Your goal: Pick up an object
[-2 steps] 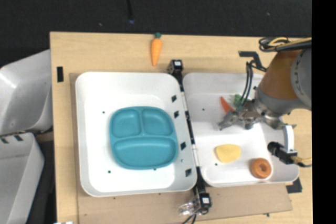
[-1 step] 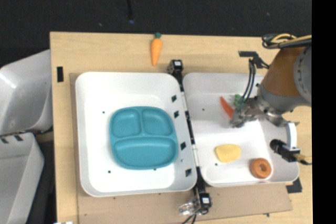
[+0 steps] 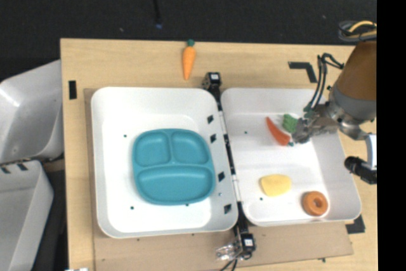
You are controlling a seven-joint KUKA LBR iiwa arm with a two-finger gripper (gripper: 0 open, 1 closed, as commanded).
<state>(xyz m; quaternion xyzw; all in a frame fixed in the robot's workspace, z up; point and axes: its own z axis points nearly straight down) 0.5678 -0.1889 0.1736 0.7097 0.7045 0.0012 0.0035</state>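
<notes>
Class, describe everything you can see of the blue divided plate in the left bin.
The blue divided plate is a teal, rounded-rectangle tray that looks like matte plastic. Raised ridges split it into three compartments: two smaller ones along the far side and one wide one along the near side. It lies flat, right side up, slightly rotated, near the middle of the left bin, resting on the white floor. Nothing lies in it or touches it otherwise.

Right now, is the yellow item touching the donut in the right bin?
Apart. The camera view shows bare white bin floor between the yellow item and the donut.
</notes>
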